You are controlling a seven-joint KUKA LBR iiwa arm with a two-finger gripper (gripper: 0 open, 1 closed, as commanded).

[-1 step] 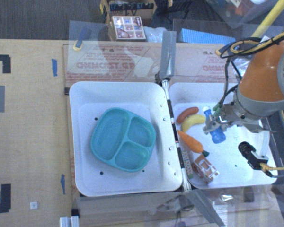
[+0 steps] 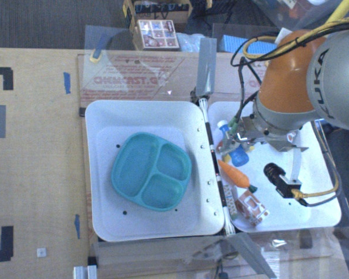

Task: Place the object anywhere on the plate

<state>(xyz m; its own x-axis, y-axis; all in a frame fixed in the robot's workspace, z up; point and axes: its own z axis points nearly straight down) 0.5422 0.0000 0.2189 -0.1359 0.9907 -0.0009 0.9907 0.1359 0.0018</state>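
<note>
From my station, the arm [image 2: 296, 68] leans in over the right bin [image 2: 323, 214], its wrist covering much of that bin's upper half. The left bin [image 2: 104, 121] carries the teal plate [image 2: 152, 171], three compartments, all bare, so I judge the placing not yet done: picking, carrying across and setting down all remain. The likely objects lie along the right bin's left wall: a carrot [image 2: 235, 175], a blue piece [image 2: 237, 156] and a small clear packet [image 2: 250, 207]. The claw [image 2: 232, 143] sits low by the blue piece, but the wrist hides it; I cannot tell whether it is clenched or released, or grasping anything.
</note>
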